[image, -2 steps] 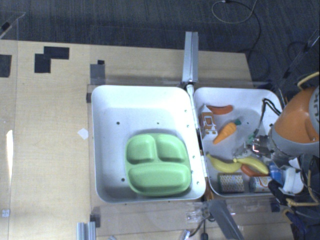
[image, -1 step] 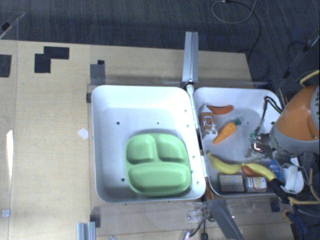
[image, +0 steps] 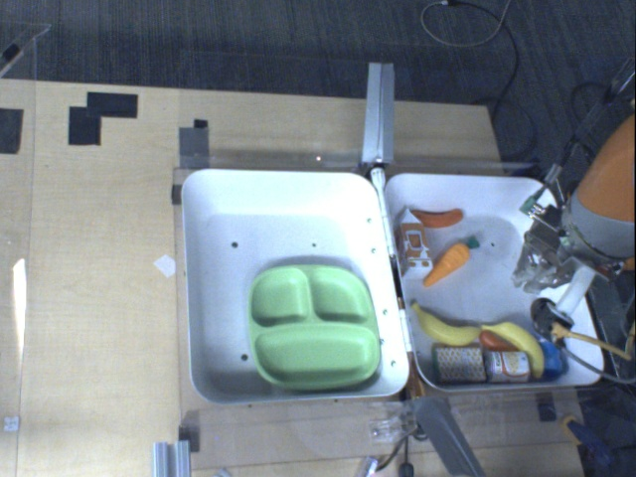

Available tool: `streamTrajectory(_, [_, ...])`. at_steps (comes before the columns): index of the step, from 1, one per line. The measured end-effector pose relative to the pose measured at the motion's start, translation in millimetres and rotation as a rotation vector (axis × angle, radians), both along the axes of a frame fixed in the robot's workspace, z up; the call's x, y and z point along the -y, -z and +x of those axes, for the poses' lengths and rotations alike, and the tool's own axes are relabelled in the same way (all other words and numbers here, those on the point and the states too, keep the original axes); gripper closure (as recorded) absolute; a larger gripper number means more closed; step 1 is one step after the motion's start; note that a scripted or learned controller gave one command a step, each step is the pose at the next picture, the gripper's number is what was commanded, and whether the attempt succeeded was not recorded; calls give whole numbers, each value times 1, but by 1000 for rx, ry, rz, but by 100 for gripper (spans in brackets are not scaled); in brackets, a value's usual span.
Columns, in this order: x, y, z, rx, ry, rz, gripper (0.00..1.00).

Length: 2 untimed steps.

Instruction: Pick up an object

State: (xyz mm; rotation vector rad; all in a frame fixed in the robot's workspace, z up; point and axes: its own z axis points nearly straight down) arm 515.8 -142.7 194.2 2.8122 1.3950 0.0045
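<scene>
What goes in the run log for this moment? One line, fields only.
gripper: over right bin, right side | grasp: none seen | nearest: banana | carrot: untouched | left bin: green tray

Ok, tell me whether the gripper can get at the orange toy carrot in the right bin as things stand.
Probably yes. The gripper hangs over the right bin, and the orange toy carrot lies apart from its neighbours with bare floor between them.

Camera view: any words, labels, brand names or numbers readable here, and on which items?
None can be read.
Small carton in the right bin: printed front, too blurred to read.
Can lying at the bin's near edge: label too small to read.
Green tray: no markings visible.
</scene>
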Motion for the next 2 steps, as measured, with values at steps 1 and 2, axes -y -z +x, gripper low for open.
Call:
streamTrajectory(1, [4,9,-28,-1,-240,-1,100])
streamTrajectory(2, [-2,-68,-28,1,219,0,100])
